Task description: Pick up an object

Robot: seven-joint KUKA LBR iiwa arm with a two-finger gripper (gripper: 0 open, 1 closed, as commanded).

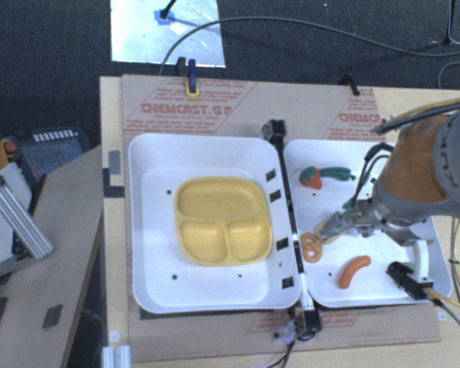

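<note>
Nearest in the right bin (437,278) lay a sausage (353,271), loose. Just beyond, a pretzel (312,247) lay by the divider, with the tool (331,227) poised just beside it, likely targeting it; whether it was released or clenched could not be told. The arm slanted down leftward. Farther back lay a carrot (325,175).

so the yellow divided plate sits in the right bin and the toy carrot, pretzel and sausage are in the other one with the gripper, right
Not quite. The camera view shows the yellow divided plate in the left bin, not the right. The toy carrot, pretzel and sausage lie in the right bin, where the gripper is.
</note>
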